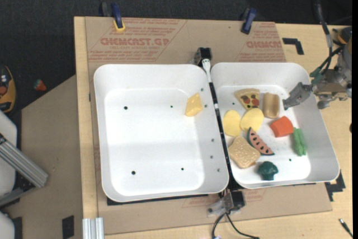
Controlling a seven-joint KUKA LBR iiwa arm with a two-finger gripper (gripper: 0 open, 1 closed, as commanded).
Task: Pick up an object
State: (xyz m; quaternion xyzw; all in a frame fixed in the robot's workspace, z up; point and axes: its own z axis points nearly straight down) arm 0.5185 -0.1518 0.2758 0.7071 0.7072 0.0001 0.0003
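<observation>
The likeliest object for the pick is the orange-red block (282, 126), since it lies nearest the tool (295, 97) in the right bin (324, 137), below and a little left of the fingers. The tool sits over that bin's upper right part, above the toys with nothing visible between its fingers; whether they stand apart or together I cannot tell, as the view is too small there. So the task looks barely begun: nothing is lifted, and the descent, grasp and raise all remain.

Counted, the right bin holds nine toy foods: one pizza slice (248, 98), one tan bread roll (271, 104), two yellow rounded pieces (251, 118), one watermelon slice (259, 143), one toast slice (243, 152), one green vegetable (299, 141), one dark green broccoli (268, 170) and the block. The left bin (112, 137) holds one yellow cheese wedge (194, 104). Both bins rest on the cardboard-covered worktop (168, 36).
</observation>
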